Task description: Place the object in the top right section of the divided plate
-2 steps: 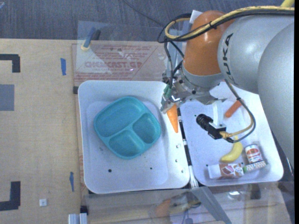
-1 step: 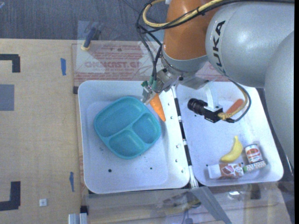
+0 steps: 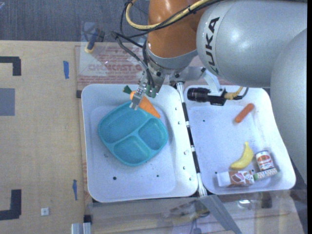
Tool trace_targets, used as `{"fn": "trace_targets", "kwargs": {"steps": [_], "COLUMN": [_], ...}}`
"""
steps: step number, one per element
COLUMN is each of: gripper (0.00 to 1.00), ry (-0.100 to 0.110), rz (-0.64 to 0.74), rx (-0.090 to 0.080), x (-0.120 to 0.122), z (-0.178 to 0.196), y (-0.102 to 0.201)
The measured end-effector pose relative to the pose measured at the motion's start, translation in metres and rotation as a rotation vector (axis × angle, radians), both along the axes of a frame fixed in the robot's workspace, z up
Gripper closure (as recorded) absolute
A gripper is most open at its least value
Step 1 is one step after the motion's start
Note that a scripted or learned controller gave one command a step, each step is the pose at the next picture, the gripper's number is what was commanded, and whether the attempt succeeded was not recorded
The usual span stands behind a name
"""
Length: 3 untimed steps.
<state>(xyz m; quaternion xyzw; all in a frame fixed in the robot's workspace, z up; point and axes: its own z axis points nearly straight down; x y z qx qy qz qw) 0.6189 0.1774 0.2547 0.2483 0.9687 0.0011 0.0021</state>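
At plate (image 3: 132, 139) top-right rim, end effector (image 3: 138, 99) grasping carrot (image 3: 146, 107), open room below.

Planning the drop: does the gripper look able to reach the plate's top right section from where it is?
Probably yes: the gripper, with the carrot at its fingers, hangs right over the blue plate's upper edge, nothing between.
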Motion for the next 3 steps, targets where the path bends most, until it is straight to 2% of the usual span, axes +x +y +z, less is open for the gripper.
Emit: {"fn": "trace_targets", "kwargs": {"steps": [1,2,3], "gripper": [1.00,1.00,1.00], "ry": [0.006,0.003,0.003], "rz": [0.186,0.119,0.093], "rx": [-0.002,-0.001,-0.001], "x": [-0.082,-0.057,-0.113], "z": [0.023,-0.012,0.054], "y": [-0.046,0.009,0.017]}}
